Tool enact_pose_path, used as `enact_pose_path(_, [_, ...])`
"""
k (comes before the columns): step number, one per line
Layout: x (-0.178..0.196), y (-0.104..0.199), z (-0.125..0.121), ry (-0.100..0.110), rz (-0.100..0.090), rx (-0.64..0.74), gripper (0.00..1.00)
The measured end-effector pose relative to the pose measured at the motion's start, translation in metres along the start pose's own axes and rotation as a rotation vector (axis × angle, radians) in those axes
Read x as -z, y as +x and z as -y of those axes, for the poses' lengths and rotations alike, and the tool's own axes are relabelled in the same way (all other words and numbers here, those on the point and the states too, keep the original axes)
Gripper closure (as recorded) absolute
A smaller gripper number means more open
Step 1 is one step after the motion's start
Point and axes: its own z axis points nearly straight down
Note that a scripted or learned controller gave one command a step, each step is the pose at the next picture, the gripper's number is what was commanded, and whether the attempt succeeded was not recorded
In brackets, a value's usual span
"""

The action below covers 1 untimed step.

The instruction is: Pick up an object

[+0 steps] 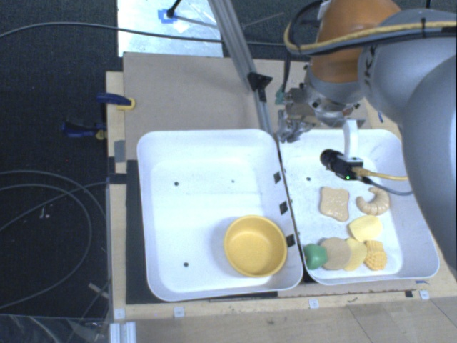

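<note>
Nothing is picked yet: the tool, grip state impossible to tell, hangs at the right bin's 11 o'clock; food pieces lie at 6.

- We saw a yellow bowl sitting upright at the near right of the left bin.
- We found a tan, toast-like piece lying flat in the right bin.
- A curled, shrimp-like piece lay just beside it.
- Near the front edge, a green piece, a round beige piece, pale yellow pieces and a waffle-textured orange piece clustered together, touching.
</note>
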Motion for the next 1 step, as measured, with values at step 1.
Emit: enact_pose_path(1, [-0.0101, 0.056, -0.0037, 0.001, 0.0, 0.0, 1.0])
